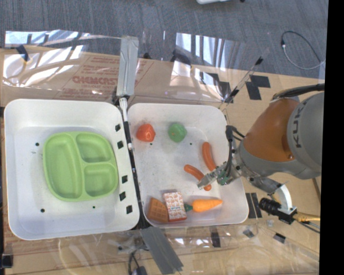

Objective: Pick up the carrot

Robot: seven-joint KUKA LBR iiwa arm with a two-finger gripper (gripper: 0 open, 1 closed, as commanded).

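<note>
The carrot (pixel 206 206), orange with a small green top at its left end, lies on its side near the front edge of the right bin (pixel 161 114). My gripper (pixel 215 178) hangs just above and slightly behind the carrot, close to the bin's right wall. It sits over the right end of a small orange-red sausage (pixel 193 171). Nothing appears to be lifted off the bin floor.
Also in the right bin are a second sausage (pixel 208 155), a green ball (pixel 176 131), a red tomato-like piece (pixel 145 132), a small printed box (pixel 173 206) and a waffle piece (pixel 157 210) just left of the carrot. A green divided plate (pixel 81 166) lies in the left bin (pixel 20 117).
</note>
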